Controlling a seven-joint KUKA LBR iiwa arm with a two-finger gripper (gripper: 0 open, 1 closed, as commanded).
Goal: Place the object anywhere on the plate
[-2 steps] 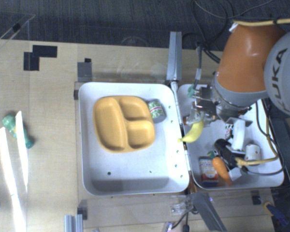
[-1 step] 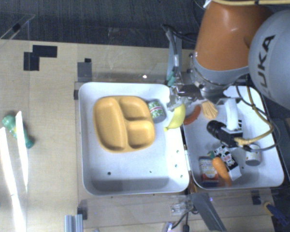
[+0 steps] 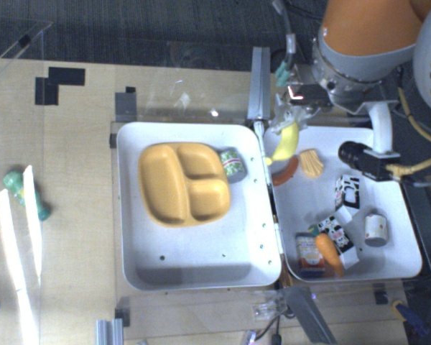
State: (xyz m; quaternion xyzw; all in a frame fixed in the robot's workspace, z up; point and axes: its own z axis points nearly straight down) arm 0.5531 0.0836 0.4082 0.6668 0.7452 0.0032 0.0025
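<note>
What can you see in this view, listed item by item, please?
Bins: two, white, side by side on the bench.
Plate: one, yellow, divided, in the left bin.
Small can: one, green-labelled, touching the plate's right edge.
Banana: one, yellow, hanging below the gripper over the bins' divide.
Sausage: one, reddish, right bin's upper left.
Carrot: one, orange, right bin's lower middle.
Cup: one, white, right bin.
Gripper: one, grey, above the banana.

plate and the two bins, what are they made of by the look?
Plate: probably moulded plastic, matte yellow, with soft rounded dividers and no glare. Left bin and right bin: likely plastic, though painted metal is possible; smooth semi-gloss white with rounded corners and faint sheen.
</note>
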